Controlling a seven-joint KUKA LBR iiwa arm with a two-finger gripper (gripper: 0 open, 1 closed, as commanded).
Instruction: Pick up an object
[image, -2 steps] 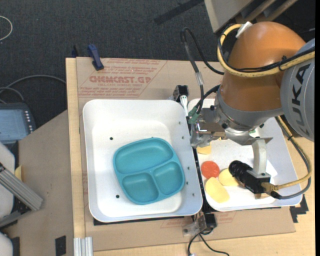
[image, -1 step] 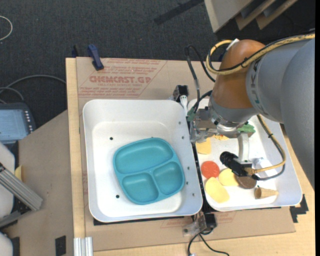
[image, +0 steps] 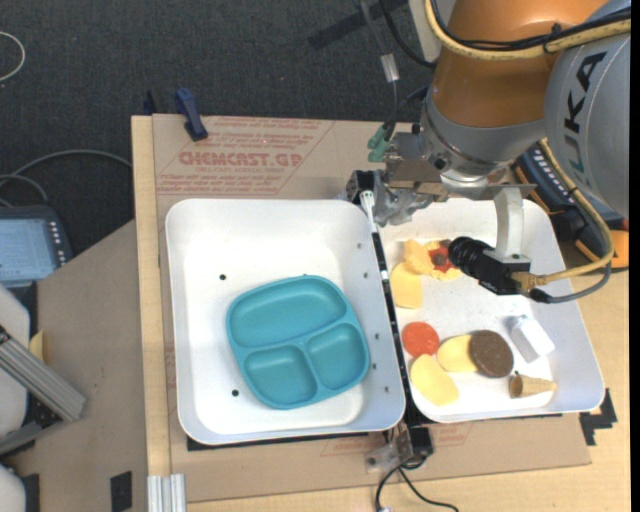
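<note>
The right bin (image: 572, 340) holds several toy foods. A pale yellow piece (image: 406, 286) lies near its left wall, with a small red and orange piece (image: 438, 258) just behind it. Toward the front are a red tomato (image: 420, 338), two yellow lumps (image: 455, 351) (image: 432, 381), a brown disc (image: 491, 353), a small cone (image: 531, 385) and a white and grey block (image: 527, 336). My gripper (image: 386, 211) hangs at the bin's back left corner, close to the wall between the bins, above and behind the yellow piece. Nothing shows in its grasp.
The left bin (image: 195, 250) bears a teal divided plate (image: 297, 340). Both bins rest on a cardboard sheet (image: 240, 150) with a blue clip (image: 190, 112) at its back. The arm's bulk covers the right bin's back edge.
</note>
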